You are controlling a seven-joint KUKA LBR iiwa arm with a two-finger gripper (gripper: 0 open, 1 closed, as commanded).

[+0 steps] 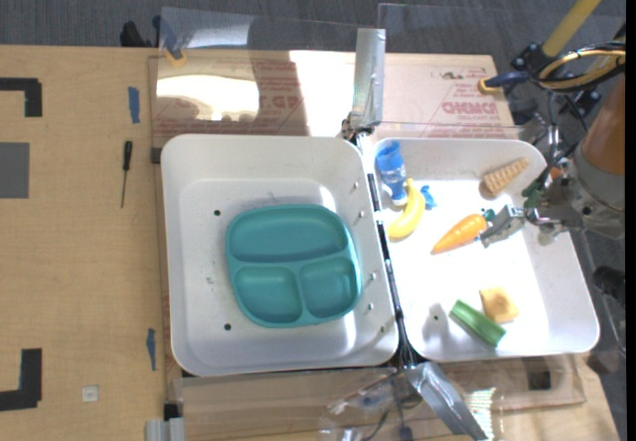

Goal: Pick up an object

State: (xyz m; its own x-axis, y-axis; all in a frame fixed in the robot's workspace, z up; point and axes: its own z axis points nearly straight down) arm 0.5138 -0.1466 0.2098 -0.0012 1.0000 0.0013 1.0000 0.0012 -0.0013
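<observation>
Inside the right bin (556, 320), operator, you see six small items on smooth white plastic: one orange tapered carrot (459, 232), one curved yellow banana (405, 214), one blue bottle (390, 169), one ridged tan cone (506, 176), one green block (477, 322), one yellow lump (498, 305). Your gripper (504, 224) sits at the carrot's leafy end; whether its fingers pinch it you cannot tell. One left bin (189, 260) holds one matte teal tray (292, 263) with three compartments.

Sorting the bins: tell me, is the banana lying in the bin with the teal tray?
No, the banana lies in the right bin, while the teal tray sits in the left bin.
</observation>
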